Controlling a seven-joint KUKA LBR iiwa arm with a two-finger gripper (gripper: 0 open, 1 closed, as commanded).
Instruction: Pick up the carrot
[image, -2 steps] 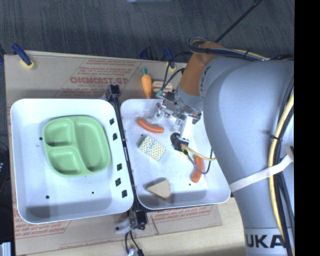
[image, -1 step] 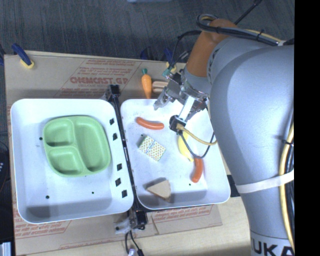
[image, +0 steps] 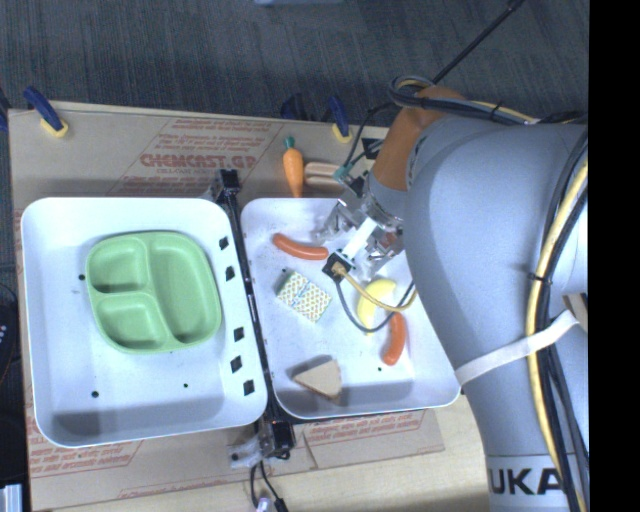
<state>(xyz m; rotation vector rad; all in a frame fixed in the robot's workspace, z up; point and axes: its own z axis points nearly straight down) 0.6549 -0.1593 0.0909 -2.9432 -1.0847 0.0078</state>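
Two white bins sit side by side. One carrot (image: 292, 170) lies outside the right bin (image: 425, 385), past its rim at eleven o'clock. Whether the gripper (image: 358, 243) is released or clenched, I cannot tell. Hovering inside, it could easily grab a sausage (image: 299, 247) instead.

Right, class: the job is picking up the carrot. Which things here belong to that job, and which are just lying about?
Belongs to the job:
carrot, lying outside the bins on the cardboard
gripper, over the right bin

Just lying about:
two sausages
lemon
patterned sponge
bread slice
green divided plate in the left bin
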